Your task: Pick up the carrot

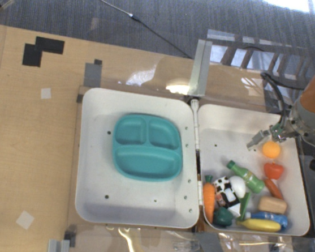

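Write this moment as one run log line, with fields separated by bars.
task: pick up carrot | carrot: right bin, front left corner, untouched | gripper: above back of right bin, near orange ball | left bin: teal tray

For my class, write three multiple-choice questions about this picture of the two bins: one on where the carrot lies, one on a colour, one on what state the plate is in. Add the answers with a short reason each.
1. Where does the orange toy carrot with green top lie?
A. On the plate
B. In the right-hand white plastic bin, by its left wall near the front corner
C. On the wooden bench

2. What colour is the sectioned plastic plate?
A. Red
B. Yellow
C. Teal

3. In what state is the plate?
A. Flat in the left-hand white bin, nothing on it
B. Standing on edge
C. Stacked with toys

Answers:
1 B: the carrot lies along the dividing wall, beside the black-and-white toy cow.
2 C: its compartments are all blue-green.
3 A: all three compartments show bare. The arm's tool is over the other bin, next to the small orange ball.
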{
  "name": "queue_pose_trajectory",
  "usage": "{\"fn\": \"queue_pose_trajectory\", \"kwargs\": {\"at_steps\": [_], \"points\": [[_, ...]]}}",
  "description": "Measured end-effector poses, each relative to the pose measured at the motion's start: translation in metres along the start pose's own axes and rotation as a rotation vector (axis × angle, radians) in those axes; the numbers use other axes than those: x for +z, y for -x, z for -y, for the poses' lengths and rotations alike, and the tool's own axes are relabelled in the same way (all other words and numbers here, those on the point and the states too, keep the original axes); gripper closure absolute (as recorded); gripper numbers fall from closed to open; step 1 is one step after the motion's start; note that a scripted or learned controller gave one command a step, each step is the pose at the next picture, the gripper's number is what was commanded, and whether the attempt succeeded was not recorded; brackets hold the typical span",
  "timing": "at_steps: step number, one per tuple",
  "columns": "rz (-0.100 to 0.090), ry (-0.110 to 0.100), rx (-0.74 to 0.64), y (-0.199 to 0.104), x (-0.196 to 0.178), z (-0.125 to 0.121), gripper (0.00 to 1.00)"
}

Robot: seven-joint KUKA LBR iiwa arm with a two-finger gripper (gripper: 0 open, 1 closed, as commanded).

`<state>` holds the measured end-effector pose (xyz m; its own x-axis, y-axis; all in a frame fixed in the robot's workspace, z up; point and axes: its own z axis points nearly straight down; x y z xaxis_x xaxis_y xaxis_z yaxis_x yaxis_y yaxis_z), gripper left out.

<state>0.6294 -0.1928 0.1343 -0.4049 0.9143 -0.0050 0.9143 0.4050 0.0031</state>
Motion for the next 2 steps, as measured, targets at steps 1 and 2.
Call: {"fn": "queue_pose_trajectory", "kwargs": {"at_steps": [1, 2], "points": [[0.001, 0.005, 0.062, 0.016, 0.047, -0.006, 0.00], [0.007, 0.011, 0.055, 0.016, 0.033, -0.009, 1.00]]}}
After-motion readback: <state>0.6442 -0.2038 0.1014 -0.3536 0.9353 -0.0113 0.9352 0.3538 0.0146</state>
